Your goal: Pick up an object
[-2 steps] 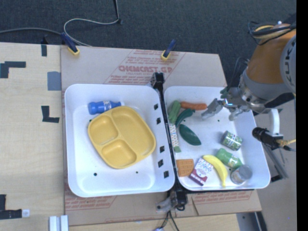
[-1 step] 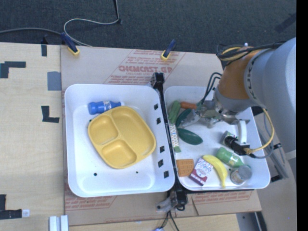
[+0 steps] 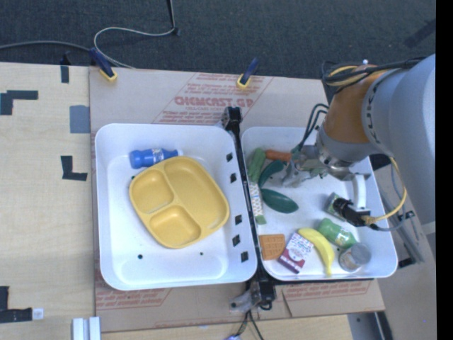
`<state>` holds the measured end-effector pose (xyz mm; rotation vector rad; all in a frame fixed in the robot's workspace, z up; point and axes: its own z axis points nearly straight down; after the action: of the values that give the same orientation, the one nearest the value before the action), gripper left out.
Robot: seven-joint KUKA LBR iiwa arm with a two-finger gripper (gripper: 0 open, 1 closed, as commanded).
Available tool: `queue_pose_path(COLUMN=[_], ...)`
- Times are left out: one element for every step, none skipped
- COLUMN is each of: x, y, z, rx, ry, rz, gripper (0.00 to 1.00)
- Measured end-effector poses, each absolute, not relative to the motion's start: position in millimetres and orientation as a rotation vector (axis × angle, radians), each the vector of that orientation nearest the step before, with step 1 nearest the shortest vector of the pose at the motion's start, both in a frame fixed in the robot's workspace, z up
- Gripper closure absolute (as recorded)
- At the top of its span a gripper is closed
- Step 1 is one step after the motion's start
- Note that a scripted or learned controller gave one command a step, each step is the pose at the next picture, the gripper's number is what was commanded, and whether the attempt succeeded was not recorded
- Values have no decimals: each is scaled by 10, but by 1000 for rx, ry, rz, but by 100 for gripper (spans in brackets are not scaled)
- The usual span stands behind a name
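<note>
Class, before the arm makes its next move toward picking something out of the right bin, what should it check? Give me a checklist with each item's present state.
1. Gripper is over the right bin: ok.
2. An object sits near it, the dark green vegetable: ok.
3. Jaws open wide enough: cannot tell.
4. Nothing already held: cannot tell.
5. Target has free space around it; banana and green bottle lie apart from it: ok.
6. Yellow tray and blue bottle in the left bin are out of the path: ok.

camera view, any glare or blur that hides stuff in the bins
Camera view: lighting is even and soft, with faint shadows under the yellow tray; the white bins look bright but not blown out; the gripper area is slightly soft, so its fingers are hard to read.
</note>
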<state>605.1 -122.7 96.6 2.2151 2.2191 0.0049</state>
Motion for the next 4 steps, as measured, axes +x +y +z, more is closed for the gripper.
queue_pose_path(x=[6049,6120,6121,5538], y=[-1227,-954,-955,-737], z=[963,856,952,1843], rx=[2215,2218,2218,2220], ry=[2220,2222,2222,2225], rz=[4,1,1,1], gripper=[0,0,100,100])
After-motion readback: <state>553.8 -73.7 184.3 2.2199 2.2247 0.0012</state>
